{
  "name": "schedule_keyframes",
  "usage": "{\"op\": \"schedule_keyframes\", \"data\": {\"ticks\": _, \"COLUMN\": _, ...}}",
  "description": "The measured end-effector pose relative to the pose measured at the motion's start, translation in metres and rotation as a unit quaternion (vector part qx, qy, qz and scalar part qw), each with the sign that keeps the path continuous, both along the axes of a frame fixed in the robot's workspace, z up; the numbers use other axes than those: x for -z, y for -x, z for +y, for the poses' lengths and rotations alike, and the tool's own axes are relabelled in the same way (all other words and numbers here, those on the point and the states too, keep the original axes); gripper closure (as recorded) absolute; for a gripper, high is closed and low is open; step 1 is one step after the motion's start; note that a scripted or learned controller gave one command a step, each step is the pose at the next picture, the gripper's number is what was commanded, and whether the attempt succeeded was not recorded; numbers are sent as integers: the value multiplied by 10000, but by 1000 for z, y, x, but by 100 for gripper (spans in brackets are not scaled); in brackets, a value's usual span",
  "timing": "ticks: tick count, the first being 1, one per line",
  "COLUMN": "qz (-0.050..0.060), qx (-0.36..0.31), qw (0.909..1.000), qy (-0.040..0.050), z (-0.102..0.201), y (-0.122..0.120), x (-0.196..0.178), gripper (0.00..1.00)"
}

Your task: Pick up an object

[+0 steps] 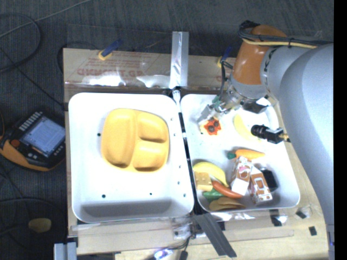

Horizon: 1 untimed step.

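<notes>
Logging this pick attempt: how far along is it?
Done: the gripper has reached low into the right white bin. In hand: its fingers sit just above a small orange-and-black toy, nothing visibly between them. Left: gripping and lifting an object.

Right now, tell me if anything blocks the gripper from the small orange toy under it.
Nothing visible does. The gripper hangs just above the small orange toy in the right bin, with bare white floor between them. The banana slice lies off to the side.
</notes>
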<state>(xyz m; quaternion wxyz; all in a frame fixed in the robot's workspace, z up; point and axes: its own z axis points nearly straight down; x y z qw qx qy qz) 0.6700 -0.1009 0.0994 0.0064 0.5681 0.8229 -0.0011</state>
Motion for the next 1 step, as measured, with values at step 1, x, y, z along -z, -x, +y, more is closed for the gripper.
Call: {"op": "schedule_keyframes", "data": {"ticks": 1, "qz": 49, "qx": 1001, "qw": 9950, "qy": -35, "z": 49, "y": 22, "x": -89, "gripper": 100}}
